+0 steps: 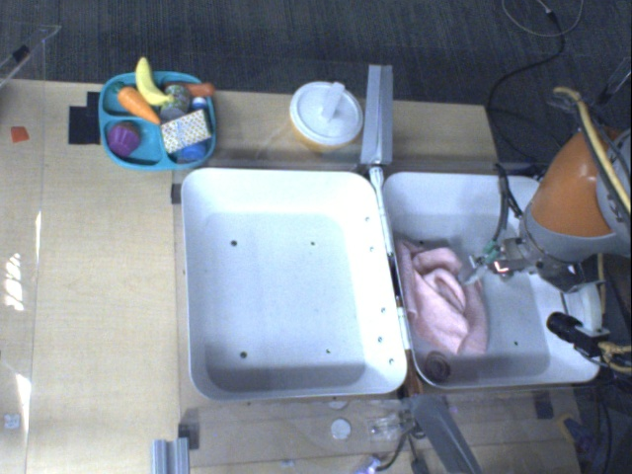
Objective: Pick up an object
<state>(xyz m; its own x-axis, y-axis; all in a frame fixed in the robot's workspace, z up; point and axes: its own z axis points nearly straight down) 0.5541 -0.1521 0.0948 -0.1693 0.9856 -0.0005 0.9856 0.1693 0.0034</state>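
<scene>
Cloth: pink, crumpled, lain against the left wall of the right bin.
Room: bare floor is seen right of and below the cloth.
Gripper: positioned at the cloth's upper right edge; opening cannot be told, nor any hold.
Left bin: adjoining.

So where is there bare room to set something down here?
The left bin has open floor wall to wall. The right bin is crowded: pink cloth along its left wall, gripper beside it; a bare patch remains near its front right corner.
</scene>
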